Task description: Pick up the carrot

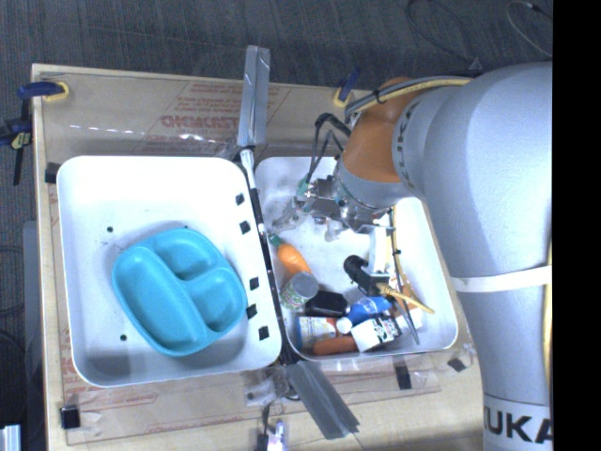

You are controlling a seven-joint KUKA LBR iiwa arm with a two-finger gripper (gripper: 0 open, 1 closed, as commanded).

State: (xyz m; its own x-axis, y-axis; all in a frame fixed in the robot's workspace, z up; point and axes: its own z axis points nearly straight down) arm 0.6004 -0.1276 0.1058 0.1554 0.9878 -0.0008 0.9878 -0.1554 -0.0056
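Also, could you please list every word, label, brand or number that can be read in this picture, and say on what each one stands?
"UKA": white letters on the arm's base at the lower right, cut off by the edge of the view.
Red print on the clear sheet behind the bins: mirrored and too blurred to read.
Labels on the small bottles in the right bin: too small to read.

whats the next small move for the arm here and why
Probably a short shift toward the left wall of the right bin, then down. The carrot lies there beside the divider, just above the cluttered items at the bin's near end, while the gripper sits up and to the right of it, not over it.
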